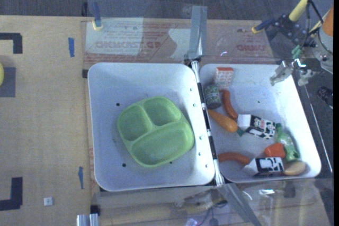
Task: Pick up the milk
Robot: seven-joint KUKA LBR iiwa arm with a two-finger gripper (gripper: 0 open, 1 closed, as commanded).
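You've got two white bins on the bench, a left bin [100,129] and a right bin [296,98]. There's one green divided plate [154,130]. You're looking at two black-and-white milk cartons, one [258,126] mid-bin and one [269,166] lower down. Two sausages [229,105] [233,157], one carrot [223,121], one small can [212,96], one red-topped box [224,76].

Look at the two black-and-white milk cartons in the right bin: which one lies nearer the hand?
The upper milk carton, mid-bin beside the orange carrot, is nearer the hand. The lower milk carton lies by the bin's bottom edge.
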